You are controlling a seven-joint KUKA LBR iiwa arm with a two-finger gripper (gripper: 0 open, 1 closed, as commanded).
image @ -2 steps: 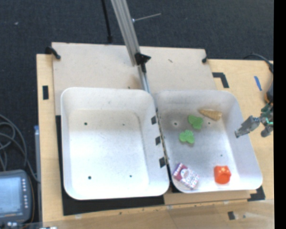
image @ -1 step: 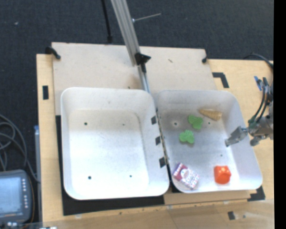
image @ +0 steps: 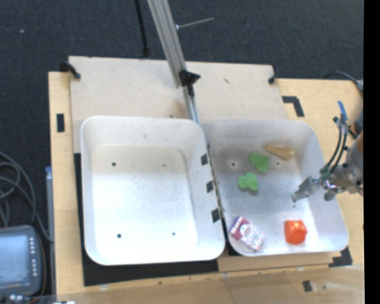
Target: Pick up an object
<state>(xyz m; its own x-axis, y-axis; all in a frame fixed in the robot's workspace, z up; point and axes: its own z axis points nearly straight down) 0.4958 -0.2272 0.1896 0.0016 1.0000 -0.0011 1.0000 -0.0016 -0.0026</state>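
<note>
Right bin, contents. An orange-red block lies on the bin floor near the front right corner. To its left, at the front left corner, rests a small red-and-white packet, tilted and close to the bin wall. Two green pieces occupy the middle of the floor: one lies just in front of and slightly left of the other; the two are near each other, and whether they touch cannot be told. A tan wedge lies toward the back, just right of the upper green piece.

The gripper enters over the right wall of this bin, with cables rising behind it at the right edge. It sits behind the orange-red block and to the right of the green pieces, apart from all of them. One finger points left into the bin. Nothing is seen between the fingers; how far apart they stand cannot be told at this size.

Left bin. A shallow white tray with a speckled floor, set beside the right bin, their adjoining walls touching along the centre line.

Both bins rest on a light wooden bench. A metal rail runs obliquely from the top of the view down to the junction of the two bins. A grey screen unit and loose cables lie on the dark floor at the lower left.
</note>
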